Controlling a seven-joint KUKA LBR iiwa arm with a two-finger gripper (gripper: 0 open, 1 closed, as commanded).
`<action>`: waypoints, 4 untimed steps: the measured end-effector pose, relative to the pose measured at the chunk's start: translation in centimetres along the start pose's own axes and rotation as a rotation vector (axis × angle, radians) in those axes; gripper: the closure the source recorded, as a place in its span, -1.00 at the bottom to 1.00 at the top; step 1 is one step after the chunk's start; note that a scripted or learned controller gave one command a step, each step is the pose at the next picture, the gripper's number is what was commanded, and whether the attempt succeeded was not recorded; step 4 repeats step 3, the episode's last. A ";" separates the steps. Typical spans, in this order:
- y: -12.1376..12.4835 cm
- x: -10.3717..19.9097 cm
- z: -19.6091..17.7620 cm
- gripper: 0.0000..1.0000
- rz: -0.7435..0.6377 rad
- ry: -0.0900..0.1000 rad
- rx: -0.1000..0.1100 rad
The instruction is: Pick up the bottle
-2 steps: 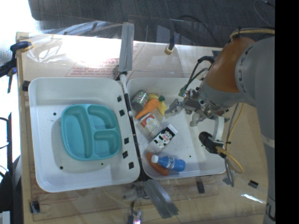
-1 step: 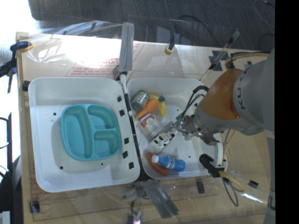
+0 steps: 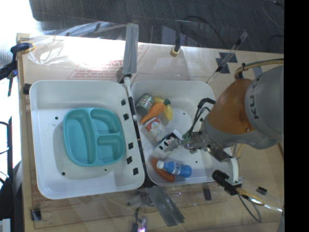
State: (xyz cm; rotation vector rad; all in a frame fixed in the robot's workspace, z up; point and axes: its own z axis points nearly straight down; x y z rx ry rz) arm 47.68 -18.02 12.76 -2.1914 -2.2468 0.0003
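The small blue plastic bottle (image 3: 175,168) with a white cap is lying near the right white bin's (image 3: 203,88) front wall, while the two-finger gripper (image 3: 189,142), fingers seemingly apart and empty, is needing lowering squarely across it.

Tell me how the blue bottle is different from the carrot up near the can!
The bottle is blue with a white cap; the carrot is orange with a green top. The bottle lies near the front wall of the right bin, while the carrot lies farther back beside the can. The bottle lies almost crosswise; the carrot lies at a slant. Both lie on their sides in that bin.
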 end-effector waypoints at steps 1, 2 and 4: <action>0.1 4.1 3.6 -1.00 -0.199 0.000 0.000; 0.2 4.1 2.6 1.00 -0.204 -0.001 -0.001; 5.4 12.4 -11.3 1.00 -0.221 -0.002 -0.003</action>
